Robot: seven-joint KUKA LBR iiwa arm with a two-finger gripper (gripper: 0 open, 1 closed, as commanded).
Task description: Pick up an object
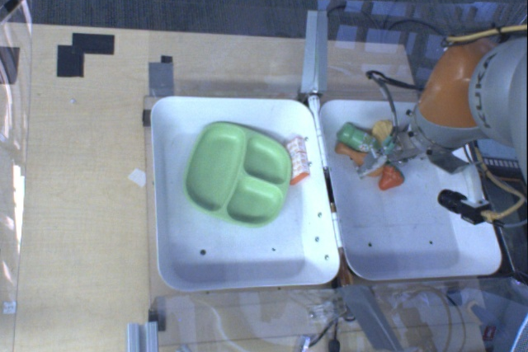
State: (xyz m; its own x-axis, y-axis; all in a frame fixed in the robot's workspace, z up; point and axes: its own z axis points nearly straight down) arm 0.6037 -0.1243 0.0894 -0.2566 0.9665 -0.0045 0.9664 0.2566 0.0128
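Note:
My gripper (373, 161) is low in the upper left part of the right bin (429, 247), in a small cluster of toys. A green item (355, 135) lies just above and left of it, with an orange piece (350, 151) beside that. A yellow item (382, 129) sits just behind the gripper, and a red piece (390, 178) lies just below and right of it. Whether any of them is held is hidden by the wrist.
The left bin (239, 274) holds a green divided plate (238, 171) and a small white and orange packet (298, 157) against its right wall. A black connector with cable (460, 206) hangs over the right bin's right side. The arm's orange band (450, 91) looms above.

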